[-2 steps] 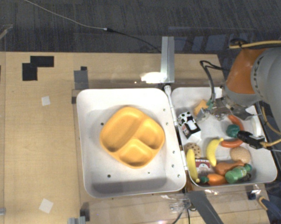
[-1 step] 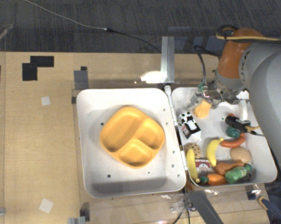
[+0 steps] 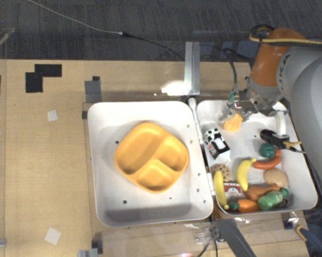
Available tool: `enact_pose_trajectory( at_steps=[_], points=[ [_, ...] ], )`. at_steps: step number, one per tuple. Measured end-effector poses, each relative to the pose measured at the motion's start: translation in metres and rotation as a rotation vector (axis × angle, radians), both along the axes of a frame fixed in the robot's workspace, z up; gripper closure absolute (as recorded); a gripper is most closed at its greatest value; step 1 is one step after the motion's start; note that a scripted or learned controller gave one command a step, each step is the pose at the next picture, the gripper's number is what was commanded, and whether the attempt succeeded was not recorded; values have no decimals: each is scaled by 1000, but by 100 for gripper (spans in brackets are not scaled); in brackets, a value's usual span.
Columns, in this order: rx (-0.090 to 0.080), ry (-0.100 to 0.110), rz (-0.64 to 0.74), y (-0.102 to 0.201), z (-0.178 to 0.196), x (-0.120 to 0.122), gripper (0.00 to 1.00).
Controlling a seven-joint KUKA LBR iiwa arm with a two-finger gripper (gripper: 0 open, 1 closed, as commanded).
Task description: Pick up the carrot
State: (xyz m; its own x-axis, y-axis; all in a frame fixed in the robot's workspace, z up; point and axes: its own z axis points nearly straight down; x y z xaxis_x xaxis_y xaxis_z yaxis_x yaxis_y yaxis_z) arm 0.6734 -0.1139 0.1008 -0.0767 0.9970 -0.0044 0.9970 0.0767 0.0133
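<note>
Carrot [image 3: 248,205] in right bin [image 3: 311,198]

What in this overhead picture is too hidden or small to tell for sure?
- Tool: small and slightly blurred, so its fingers cannot be read, nor whether the pale orange piece beneath it is touched.
- Carrot: partly covered by neighbouring toy food, near the right bin's front wall.
- Arm: cut off by the picture's right edge.
- Black-and-white toy: too small to identify.

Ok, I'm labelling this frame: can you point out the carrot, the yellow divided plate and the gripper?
carrot [image 3: 248,204], camera view, middle of its orange body.
yellow divided plate [image 3: 151,155], camera view, its centre ridge.
gripper [image 3: 239,108], camera view, between its fingertips.
</note>
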Motion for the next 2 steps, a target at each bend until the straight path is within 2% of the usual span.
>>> enact_pose_trajectory(
  at_steps=[1, 2],
  points=[
    [6, 6, -281, 22, -13, -41, 100],
    [6, 2, -268, 24, 67, -41, 100]
  ],
)
